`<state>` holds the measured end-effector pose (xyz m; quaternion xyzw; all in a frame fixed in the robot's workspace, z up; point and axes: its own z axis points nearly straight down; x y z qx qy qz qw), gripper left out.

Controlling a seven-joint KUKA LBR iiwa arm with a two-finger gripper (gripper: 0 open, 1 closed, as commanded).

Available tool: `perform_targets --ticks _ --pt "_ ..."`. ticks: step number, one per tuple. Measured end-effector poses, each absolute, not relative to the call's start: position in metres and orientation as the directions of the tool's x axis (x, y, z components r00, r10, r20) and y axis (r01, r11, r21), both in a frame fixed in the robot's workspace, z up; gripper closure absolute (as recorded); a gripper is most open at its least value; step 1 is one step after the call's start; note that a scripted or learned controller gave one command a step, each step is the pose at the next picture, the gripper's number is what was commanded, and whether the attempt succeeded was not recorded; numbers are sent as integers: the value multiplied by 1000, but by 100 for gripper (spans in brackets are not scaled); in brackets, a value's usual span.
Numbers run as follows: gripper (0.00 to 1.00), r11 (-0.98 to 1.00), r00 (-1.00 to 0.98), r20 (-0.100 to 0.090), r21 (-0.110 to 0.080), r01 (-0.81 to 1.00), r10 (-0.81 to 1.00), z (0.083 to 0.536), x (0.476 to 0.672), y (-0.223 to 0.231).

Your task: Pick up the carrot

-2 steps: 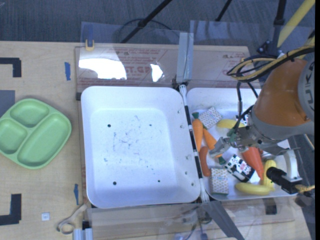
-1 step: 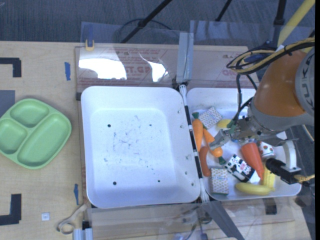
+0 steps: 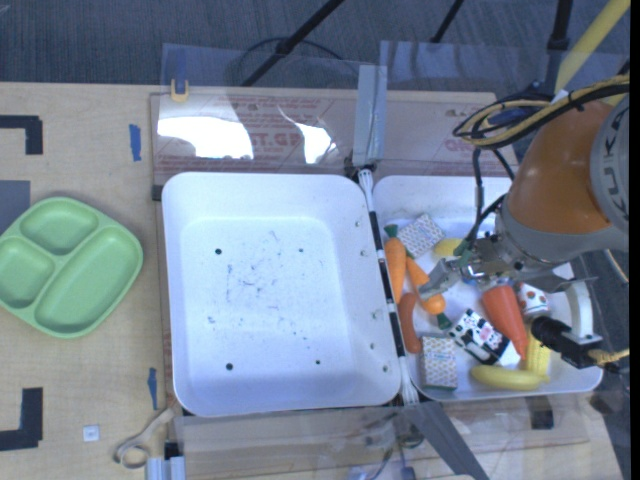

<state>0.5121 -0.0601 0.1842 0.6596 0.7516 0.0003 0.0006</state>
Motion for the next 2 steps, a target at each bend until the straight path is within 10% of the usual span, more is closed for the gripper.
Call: perform_targets --ticks 1,2 --pt "0 138 -138 0 -1 990 990 147 530 -96" --pt "0 366 -366 -2 6 931 931 87 500 -96"
